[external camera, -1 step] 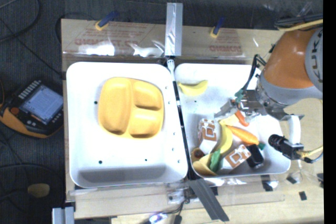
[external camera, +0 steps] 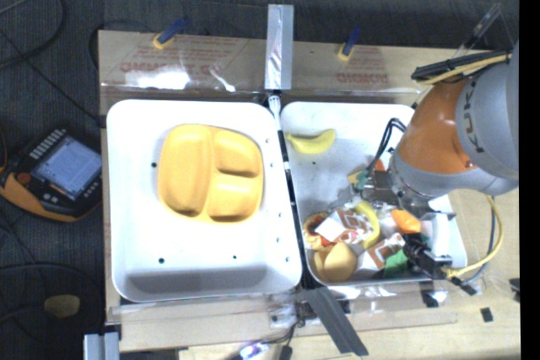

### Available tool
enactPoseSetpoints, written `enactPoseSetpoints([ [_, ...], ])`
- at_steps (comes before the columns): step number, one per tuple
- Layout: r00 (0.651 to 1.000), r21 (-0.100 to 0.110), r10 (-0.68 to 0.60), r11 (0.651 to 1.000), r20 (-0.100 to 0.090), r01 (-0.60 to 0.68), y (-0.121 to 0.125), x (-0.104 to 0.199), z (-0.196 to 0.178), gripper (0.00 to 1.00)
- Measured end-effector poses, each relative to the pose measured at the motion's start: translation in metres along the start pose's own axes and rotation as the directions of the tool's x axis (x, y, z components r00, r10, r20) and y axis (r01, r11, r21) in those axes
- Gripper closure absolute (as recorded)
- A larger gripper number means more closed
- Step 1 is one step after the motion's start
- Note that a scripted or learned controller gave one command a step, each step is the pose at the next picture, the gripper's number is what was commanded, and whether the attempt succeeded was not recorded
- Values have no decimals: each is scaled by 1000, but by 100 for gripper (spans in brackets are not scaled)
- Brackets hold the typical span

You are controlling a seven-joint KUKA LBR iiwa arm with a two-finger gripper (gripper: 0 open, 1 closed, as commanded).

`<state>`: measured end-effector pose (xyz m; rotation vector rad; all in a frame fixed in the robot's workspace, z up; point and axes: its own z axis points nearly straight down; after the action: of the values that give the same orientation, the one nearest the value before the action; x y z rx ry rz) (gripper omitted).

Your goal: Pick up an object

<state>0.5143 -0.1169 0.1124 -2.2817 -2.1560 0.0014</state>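
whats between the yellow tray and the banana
In the camera view, the two bins' adjoining rims lie between the yellow tray and the banana, plus bare white bin floor on either side.

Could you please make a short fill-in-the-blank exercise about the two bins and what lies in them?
1. The yellow tray lies in the ___ bin.
2. The banana lies near the ___ edge of the right bin.
3. The band on the arm is ___.

Missing words: left; far; orange

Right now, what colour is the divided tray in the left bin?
Yellow, plain with no pattern. The divided tray shows best in the camera view, lying in the white left bin.
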Motion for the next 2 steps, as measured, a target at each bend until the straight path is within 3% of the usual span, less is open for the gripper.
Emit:
enactPoseSetpoints([
  [1, 1000, 4, 1, 1000, -2, -1, 0, -1, -6, 100],
  [2, 1000, 9, 2, 1000, -3, -2, 0, -1, -13, 100],
])
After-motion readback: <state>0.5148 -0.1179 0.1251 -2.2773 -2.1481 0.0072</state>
